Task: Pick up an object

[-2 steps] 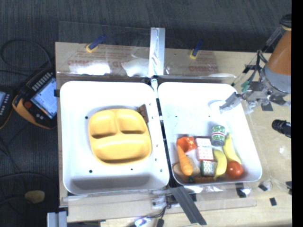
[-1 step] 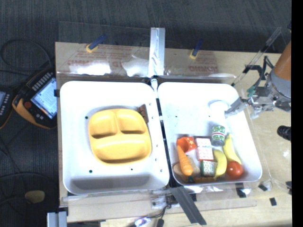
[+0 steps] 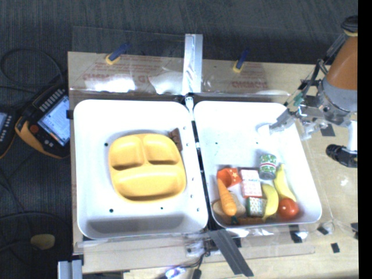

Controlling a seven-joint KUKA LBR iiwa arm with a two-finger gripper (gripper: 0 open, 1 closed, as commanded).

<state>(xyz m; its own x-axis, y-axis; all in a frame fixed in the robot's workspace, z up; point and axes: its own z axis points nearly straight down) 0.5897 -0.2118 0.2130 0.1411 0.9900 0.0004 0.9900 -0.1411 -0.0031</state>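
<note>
The right bin [image 3: 250, 110] holds a cluster of items in its near half: an orange carrot [image 3: 226, 201], a red pepper [image 3: 228, 176], a white and red box [image 3: 250, 184], a small green box [image 3: 254, 206], a green can [image 3: 268, 165], two yellow bananas [image 3: 282, 182] and a red tomato [image 3: 288, 208]. My gripper [image 3: 272, 125] hangs over the far right part of this bin, above bare floor, about a hand's width behind the green can. Nothing shows in its grasp.
The left bin [image 3: 93, 112] carries a yellow divided plate [image 3: 147, 166], with a small brown piece [image 3: 175, 136] by the plate's far right corner. A handheld pendant [image 3: 46, 124] lies on the floor to the left. Crumpled plastic [image 3: 165, 81] sits behind the bins.
</note>
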